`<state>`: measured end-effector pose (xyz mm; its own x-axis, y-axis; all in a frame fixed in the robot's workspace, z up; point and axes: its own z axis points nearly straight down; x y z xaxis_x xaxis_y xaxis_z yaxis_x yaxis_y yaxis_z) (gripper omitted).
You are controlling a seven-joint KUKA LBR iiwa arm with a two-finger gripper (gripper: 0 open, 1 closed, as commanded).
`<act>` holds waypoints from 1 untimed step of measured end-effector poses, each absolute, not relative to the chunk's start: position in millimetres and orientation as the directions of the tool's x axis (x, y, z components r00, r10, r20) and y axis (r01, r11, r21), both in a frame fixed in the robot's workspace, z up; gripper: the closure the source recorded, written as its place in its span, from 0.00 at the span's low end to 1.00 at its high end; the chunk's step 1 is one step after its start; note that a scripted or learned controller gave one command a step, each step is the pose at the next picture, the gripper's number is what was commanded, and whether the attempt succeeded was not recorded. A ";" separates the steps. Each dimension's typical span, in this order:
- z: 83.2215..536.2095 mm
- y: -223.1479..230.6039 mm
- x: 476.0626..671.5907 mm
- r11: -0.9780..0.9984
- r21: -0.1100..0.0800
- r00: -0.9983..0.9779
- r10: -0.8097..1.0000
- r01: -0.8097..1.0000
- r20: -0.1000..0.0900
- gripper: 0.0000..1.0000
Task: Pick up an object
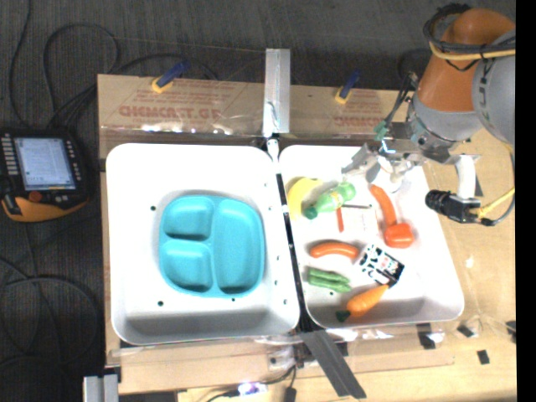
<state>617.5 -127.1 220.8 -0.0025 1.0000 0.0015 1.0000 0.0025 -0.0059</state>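
Several toy foods lie in the right bin (pixel 435 296): a yellow piece (pixel 298 191), a green cob (pixel 329 199), a long red-orange pepper (pixel 390 218), an orange sausage (pixel 333 249), a green pod (pixel 327 280) and a carrot (pixel 367 300). A black-and-white patterned block (pixel 382 265) lies between the sausage and the carrot. My gripper (pixel 378 168) hangs over the bin's back right part, just above the pepper's upper end and right of the cob. Its fingers are spread open with nothing between them.
The left bin (pixel 134 308) holds a teal divided plate (pixel 209 244). A thin red stick (pixel 340 219) lies below the cob. A handheld control pad (pixel 38 170) sits at the far left, and cardboard (pixel 193 107) lies behind the bins.
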 end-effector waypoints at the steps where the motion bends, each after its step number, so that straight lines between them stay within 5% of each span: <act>1: 191.0 -134.2 604.3 0.313 -0.005 -0.313 0.950 0.950 0.002 0.00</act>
<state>604.3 -134.2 191.0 -0.3125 0.9499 0.0021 0.9499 0.3125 -0.0055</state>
